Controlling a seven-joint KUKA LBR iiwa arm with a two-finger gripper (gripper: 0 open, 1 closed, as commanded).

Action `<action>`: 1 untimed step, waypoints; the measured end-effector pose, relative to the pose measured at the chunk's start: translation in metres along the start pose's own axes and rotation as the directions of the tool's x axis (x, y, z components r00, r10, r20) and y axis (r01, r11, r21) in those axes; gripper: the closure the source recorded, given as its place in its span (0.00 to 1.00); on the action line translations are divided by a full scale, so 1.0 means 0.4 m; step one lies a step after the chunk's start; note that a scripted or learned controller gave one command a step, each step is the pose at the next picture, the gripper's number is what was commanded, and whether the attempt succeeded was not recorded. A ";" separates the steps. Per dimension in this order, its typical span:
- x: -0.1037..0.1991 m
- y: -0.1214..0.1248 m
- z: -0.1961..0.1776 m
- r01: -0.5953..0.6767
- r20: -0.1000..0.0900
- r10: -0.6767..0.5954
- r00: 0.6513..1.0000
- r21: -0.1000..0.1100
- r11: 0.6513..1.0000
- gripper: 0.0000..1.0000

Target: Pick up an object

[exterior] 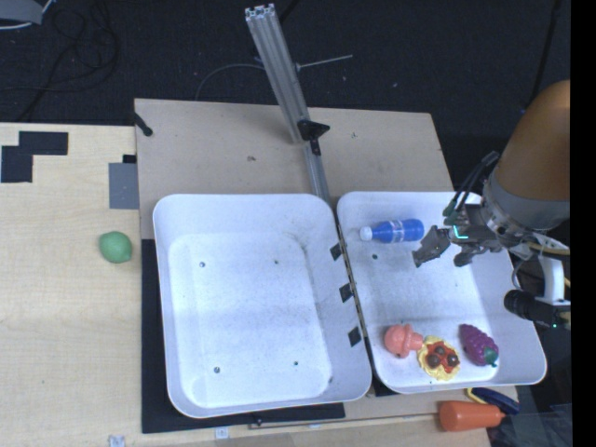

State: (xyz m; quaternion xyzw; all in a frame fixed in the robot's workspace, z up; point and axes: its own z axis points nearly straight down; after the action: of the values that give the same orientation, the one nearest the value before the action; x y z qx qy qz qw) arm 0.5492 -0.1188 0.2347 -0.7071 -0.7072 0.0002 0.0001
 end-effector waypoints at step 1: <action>0.000 0.000 0.000 0.000 0.000 0.000 1.000 0.000 1.000 0.00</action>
State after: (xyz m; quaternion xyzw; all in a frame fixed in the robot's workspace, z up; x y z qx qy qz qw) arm 0.5492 -0.1188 0.2346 -0.7071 -0.7072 0.0002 0.0002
